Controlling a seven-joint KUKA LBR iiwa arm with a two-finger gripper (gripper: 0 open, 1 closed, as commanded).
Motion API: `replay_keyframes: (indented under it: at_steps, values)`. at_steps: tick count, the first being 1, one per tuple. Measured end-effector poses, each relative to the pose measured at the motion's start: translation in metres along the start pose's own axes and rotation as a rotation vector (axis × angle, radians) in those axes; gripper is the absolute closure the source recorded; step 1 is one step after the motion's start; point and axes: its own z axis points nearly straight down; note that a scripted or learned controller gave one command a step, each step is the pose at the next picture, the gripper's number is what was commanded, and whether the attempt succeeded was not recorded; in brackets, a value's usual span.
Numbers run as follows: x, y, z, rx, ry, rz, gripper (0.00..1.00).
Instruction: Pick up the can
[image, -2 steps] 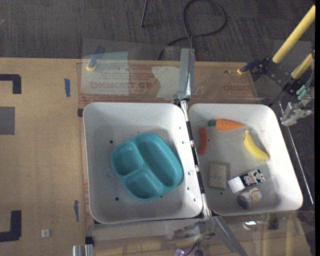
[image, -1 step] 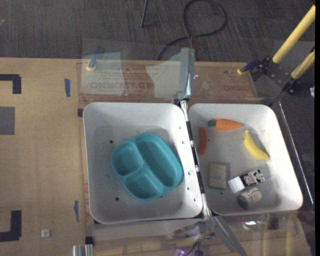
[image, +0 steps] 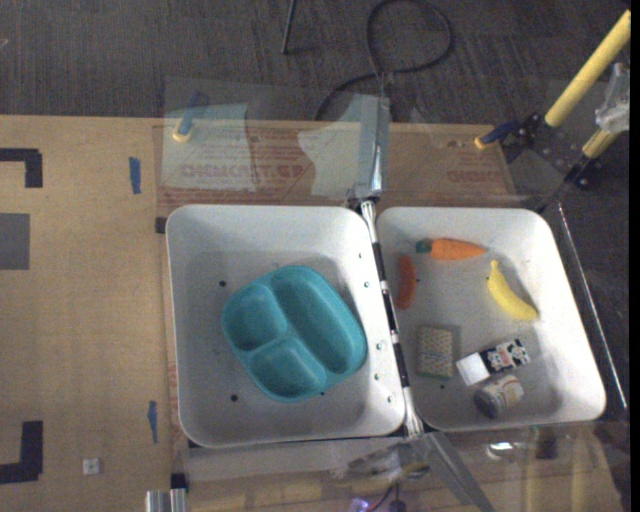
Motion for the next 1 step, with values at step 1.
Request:
replay_keyframes:
  at_steps: [1]
  values:
    - [-0.0119, -0.1432, 0.0728, 0.003, 0.002, 0.07, 1.0]
